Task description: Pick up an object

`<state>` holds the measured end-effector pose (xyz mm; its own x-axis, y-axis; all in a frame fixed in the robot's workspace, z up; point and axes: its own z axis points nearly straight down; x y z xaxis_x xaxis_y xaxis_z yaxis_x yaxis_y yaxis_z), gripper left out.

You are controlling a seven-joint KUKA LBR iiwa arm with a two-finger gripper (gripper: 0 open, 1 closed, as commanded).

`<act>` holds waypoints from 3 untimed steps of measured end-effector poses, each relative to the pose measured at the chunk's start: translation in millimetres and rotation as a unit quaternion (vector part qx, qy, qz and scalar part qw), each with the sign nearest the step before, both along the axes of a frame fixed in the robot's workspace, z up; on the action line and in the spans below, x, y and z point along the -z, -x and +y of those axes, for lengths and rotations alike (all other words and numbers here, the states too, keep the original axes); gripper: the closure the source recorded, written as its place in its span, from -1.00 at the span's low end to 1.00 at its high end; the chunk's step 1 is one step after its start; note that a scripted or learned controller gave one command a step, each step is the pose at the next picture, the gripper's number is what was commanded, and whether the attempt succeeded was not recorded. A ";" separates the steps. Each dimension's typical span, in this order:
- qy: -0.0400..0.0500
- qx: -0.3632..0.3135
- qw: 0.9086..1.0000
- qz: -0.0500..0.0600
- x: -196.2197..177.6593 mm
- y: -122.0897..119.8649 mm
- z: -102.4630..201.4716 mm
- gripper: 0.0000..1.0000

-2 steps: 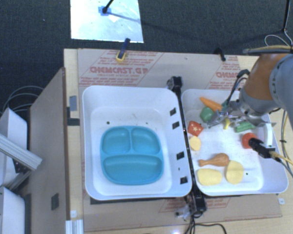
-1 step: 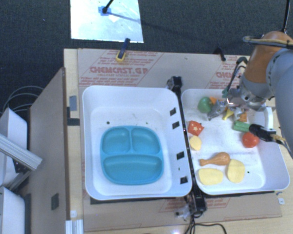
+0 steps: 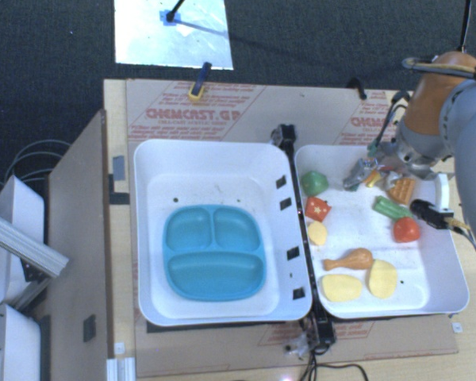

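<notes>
I have the end effector [image 3: 358, 177] low in the far part of the right bin [image 3: 440, 292], its metal tip hanging just right of a green rounded piece [image 3: 314, 182] and just left of a small orange ridged item [image 3: 401, 190]. From this slanted view I cannot tell how it is set, released or clenched, and nothing shows in its grip.

No object is named for the pick, so any of the toy foods will do; all of them lie in the right bin. My judgement is that the nearest candidates are the green piece and a little yellow-orange scrap [image 3: 372, 178] right beside the tip. To do this well I would centre over one item with bare floor on both sides (the cluster at the far end is crowded), then descend straight down.

The pieces look like smooth, glossy plastic: a red tomato shape [image 3: 407, 229], a red chunk [image 3: 317, 209], a drumstick [image 3: 351, 259] with a narrow handle, and pale yellow lumps [image 3: 342, 287] at the near edge. Round, slick shapes may squirt out sideways. The left bin [image 3: 155, 292] holds a blue divided tray [image 3: 214, 252].
</notes>
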<state>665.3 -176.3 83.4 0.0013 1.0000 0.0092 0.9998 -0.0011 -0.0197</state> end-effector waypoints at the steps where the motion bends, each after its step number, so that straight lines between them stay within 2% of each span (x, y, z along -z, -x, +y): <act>1: -0.004 -0.001 1.000 0.000 0.1 -1.1 -19.8 -1.00; 2: 0.000 -0.004 1.000 0.005 -9.3 1.2 -22.5 1.00; 3: -0.001 -0.004 1.000 0.001 -10.9 -1.0 -21.1 -1.00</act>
<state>666.3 -197.4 94.3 -0.0074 0.9999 0.0103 0.9998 0.0076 -0.0209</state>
